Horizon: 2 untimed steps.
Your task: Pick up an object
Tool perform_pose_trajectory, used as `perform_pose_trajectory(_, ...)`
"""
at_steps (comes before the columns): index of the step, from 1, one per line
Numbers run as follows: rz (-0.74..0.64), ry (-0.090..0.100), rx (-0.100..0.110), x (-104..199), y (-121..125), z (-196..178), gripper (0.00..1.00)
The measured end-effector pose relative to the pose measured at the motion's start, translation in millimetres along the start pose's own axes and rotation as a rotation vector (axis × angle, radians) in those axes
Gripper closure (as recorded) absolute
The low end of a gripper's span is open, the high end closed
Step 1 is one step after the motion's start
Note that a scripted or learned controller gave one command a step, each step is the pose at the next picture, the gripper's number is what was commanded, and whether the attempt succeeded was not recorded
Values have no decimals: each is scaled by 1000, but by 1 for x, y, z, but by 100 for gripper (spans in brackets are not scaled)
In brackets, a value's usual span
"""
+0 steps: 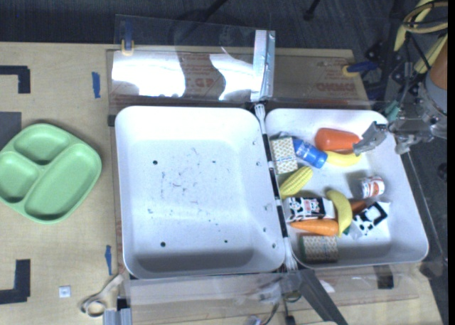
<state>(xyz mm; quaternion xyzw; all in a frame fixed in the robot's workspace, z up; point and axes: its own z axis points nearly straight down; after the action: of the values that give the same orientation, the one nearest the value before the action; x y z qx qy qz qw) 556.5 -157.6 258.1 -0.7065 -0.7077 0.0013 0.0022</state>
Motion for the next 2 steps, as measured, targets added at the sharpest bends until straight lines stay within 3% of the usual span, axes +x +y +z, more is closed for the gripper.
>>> perform_pose_trajectory(1,-74,1,0,14,-46,120,0)
perform_pose_trajectory(2,-178,-1,-26,-32,-42,164,0)
